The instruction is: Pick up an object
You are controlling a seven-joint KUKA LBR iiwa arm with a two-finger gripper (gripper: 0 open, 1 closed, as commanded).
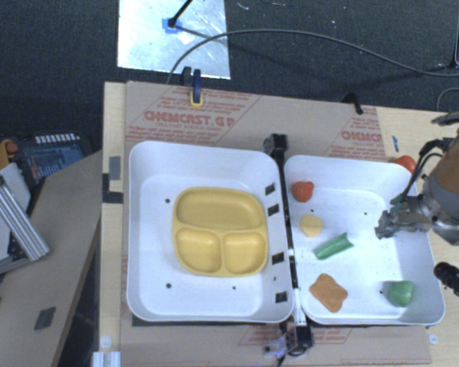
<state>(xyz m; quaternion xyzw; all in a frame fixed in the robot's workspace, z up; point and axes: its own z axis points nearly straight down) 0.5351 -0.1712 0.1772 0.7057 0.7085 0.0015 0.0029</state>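
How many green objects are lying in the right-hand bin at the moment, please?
2. A long green piece lies near the bin's middle, just right of the pale yellow item. A rounder green object sits by the near right corner. The arm may hide others at the right edge.

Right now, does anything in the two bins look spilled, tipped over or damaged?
Nothing stands out. The yellow tray lies flat in the left bin, and the small toy foods lie apart in the right bin, none broken.
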